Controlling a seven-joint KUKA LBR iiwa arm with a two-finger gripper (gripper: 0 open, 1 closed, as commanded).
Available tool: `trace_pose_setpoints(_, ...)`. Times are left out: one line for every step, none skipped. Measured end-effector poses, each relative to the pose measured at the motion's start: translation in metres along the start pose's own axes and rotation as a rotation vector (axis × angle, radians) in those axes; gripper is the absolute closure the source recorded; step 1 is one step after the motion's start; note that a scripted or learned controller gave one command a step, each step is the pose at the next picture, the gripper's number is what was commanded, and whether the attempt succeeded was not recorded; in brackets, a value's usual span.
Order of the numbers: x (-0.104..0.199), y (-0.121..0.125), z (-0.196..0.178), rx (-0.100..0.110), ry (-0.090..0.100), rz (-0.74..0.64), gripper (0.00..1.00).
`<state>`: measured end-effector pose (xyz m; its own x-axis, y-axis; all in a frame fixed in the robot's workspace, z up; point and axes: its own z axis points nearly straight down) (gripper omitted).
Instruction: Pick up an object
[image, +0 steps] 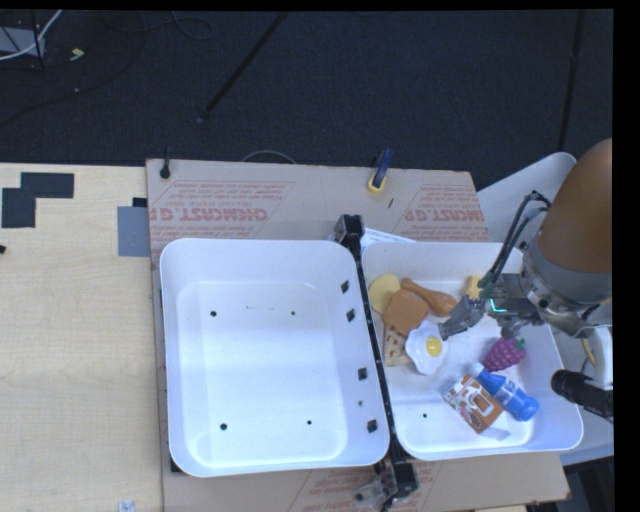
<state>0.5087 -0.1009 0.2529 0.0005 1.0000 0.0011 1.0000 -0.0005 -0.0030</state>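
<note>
In the right bin (560, 440), a snack pack (474, 403) and blue bottle (511, 396) lie nearest, then purple grapes (503, 353), the fried egg (428, 349) beside the gripper (462, 318), whose finger state I cannot tell, and a drumstick (428, 295) beyond.

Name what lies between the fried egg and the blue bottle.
In the camera view, bare white bin floor separates the fried egg from the blue bottle; the snack packet sits just below that line.

Toy food pile (440, 340) in right bin (560, 435)
</note>
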Motion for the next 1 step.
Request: trace_pose_setpoints(0.0183, -0.0262, 0.1333, -0.011, -0.002, 0.0, 0.0)
